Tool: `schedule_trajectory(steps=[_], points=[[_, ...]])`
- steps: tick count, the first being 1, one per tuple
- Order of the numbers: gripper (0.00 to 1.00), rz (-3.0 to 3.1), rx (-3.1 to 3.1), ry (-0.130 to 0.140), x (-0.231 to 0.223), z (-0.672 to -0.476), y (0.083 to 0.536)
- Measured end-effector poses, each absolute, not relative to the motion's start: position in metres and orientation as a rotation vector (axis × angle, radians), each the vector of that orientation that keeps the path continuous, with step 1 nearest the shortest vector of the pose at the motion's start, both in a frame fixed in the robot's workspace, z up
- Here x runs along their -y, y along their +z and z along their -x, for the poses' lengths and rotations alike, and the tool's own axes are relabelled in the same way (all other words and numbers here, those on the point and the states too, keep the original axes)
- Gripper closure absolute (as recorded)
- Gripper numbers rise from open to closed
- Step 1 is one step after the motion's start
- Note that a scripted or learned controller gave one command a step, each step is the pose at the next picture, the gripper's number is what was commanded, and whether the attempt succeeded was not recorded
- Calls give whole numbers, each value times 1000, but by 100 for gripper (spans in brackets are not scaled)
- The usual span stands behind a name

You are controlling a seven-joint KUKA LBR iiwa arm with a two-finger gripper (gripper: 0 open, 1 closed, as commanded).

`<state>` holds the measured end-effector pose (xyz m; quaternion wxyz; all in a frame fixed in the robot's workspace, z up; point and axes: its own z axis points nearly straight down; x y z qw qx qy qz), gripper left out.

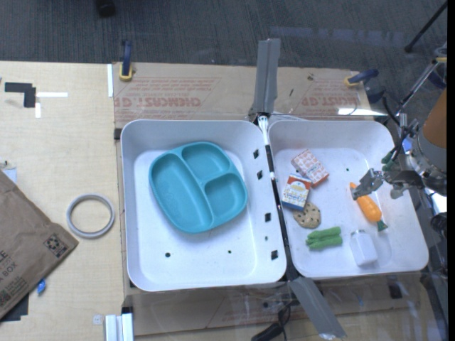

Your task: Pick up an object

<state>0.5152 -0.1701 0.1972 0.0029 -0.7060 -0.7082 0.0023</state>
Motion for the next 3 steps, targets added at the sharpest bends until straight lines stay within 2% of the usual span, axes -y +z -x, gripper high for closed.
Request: schedule_trajectory(steps=[1, 2, 3], points=[[0, 2205, 2232, 3, 197, -551, 98], [100, 2205, 2228, 7, 198, -551, 103], [100, 2137, 2297, 7, 142, -563, 211]])
